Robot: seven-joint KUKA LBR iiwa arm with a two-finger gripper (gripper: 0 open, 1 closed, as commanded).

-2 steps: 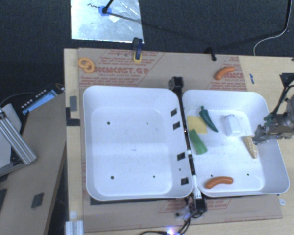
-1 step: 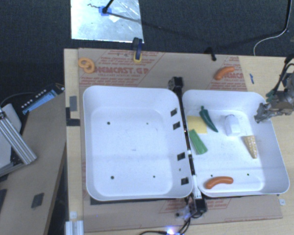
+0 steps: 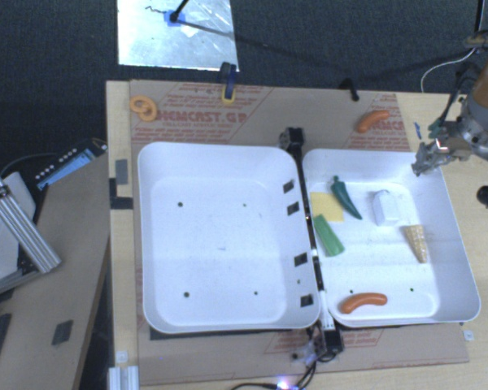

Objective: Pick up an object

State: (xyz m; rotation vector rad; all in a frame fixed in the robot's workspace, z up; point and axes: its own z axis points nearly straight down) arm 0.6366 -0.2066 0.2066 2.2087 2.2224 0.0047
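You have two white bins: the left bin (image 3: pixel 220 234) is bare, and the right bin (image 3: pixel 455 258) holds every candidate. The gripper (image 3: pixel 429 158) hangs over that bin's far right rim, gripping nothing; whether it is apart or together you cannot tell.

Largest to smallest: the orange sausage (image 3: pixel 363 301) near the front wall looks light, smooth and apt to roll, so take it across its middle. The green pieces (image 3: pixel 328 237) and yellow piece (image 3: pixel 326 208) crowd the dividing wall. The white block (image 3: pixel 383 208) and cone (image 3: pixel 416 242) lie apart, easier to reach.
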